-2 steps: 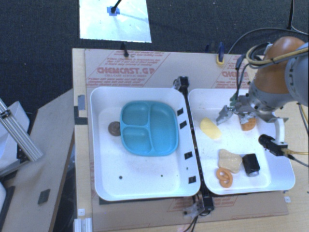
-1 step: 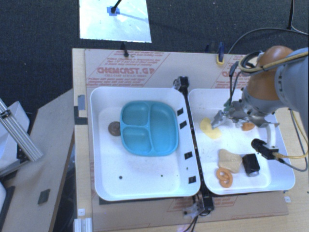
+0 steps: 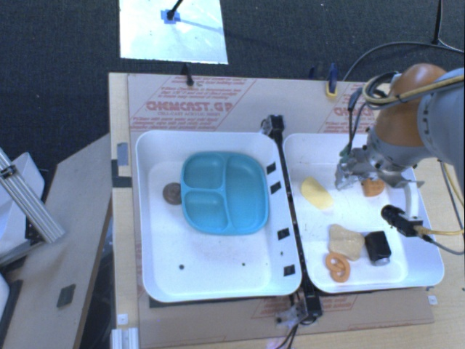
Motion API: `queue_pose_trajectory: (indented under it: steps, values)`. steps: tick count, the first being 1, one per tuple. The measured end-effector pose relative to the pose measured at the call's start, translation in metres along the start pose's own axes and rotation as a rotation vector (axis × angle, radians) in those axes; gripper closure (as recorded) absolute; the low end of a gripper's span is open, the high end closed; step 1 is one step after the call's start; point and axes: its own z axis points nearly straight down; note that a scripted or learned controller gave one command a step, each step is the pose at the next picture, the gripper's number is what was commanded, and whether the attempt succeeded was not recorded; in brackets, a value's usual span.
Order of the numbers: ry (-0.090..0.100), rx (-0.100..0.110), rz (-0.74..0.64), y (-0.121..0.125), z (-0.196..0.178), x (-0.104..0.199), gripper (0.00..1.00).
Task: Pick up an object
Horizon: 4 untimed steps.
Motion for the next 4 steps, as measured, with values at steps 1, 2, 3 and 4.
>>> queue_pose_trajectory:
  steps: [1,2,3,4]
  values:
    - [-0.001,-0.005,-0.005,0.01,-0.062,0.0,1.0]
    - [0.0,-0.002,-0.006,0.011,-0.097,0.0,1.0]
    - [0.003,0.0,-0.01,0.016,-0.109,0.053,1.0]
    - [0.002,-0.001,-0.01,0.028,-0.112,0.098,1.0]
